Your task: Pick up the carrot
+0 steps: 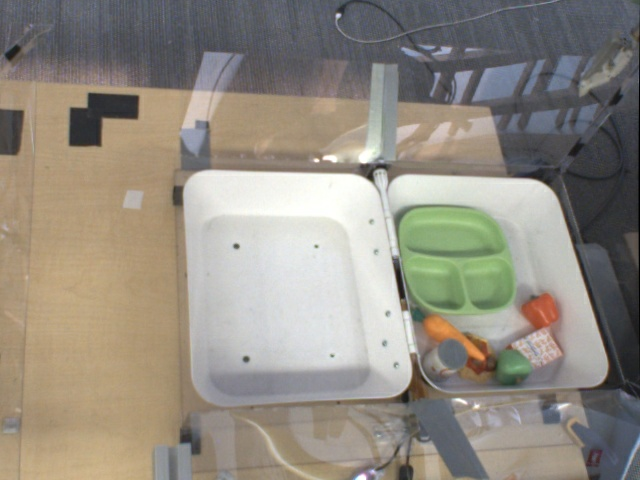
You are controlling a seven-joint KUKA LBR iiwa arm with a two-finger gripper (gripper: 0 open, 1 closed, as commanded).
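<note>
Orange carrot (441,325) in right bin (560,218) | beside green tray (455,258) | patterned carton (538,349) print unreadable

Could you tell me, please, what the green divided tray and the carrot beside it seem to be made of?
The light green, three-compartment plastic tray looks like moulded plastic: uniform colour, smooth matte surface, rounded rims. The small orange toy carrot is probably plastic too, judging by its flat, even colour, though it is too small to be sure.

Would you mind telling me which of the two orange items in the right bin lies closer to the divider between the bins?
The carrot, just below the green tray, lies closer to the divider; the other orange piece sits toward the bin's right wall.
</note>
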